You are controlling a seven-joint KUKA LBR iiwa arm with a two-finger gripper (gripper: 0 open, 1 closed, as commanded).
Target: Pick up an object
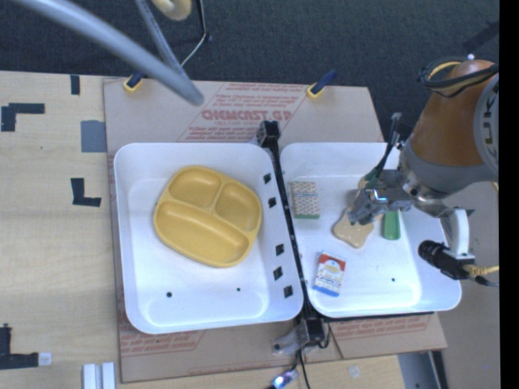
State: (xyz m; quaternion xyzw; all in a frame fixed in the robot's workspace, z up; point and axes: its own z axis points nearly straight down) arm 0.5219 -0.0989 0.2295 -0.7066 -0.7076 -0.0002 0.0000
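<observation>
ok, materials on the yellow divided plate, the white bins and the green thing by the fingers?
Yellow divided plate: probably moulded plastic, matte, with smooth rounded ridges between its compartments. White bins: likely thin formed plastic, slightly glossy, with rounded corners and a shallow lip. Green thing: looks like glossy plastic, too small to be sure.

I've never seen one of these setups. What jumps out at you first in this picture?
The big yellow divided plate lying in the left bin stands out most. On the right, the grey arm with its orange band reaches into the right bin, its gripper down at a tan piece beside a green object. A small red-and-white box lies nearer the front.
</observation>
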